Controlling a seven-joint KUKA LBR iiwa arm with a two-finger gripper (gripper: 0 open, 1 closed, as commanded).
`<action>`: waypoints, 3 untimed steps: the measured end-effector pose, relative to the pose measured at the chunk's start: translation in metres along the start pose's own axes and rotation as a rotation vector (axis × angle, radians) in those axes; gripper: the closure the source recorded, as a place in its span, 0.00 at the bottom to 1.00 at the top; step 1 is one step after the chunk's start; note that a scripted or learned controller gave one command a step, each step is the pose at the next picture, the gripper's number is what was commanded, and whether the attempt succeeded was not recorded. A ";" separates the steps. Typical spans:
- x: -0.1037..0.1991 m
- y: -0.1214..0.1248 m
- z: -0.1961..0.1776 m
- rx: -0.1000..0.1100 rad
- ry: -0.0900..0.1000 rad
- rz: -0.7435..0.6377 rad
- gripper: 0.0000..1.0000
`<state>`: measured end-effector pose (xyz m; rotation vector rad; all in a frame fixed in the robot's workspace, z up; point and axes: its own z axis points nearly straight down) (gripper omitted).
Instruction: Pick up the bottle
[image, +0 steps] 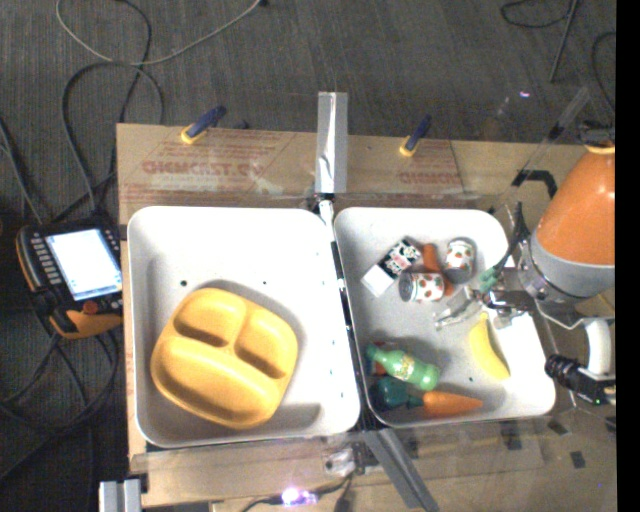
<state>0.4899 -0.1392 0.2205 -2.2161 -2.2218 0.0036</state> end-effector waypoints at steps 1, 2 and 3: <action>0.032 -0.002 0.116 -0.016 -0.004 -0.145 0.00; 0.009 0.041 0.116 -0.011 0.000 -0.090 0.00; 0.035 0.020 0.124 -0.030 -0.009 -0.105 0.00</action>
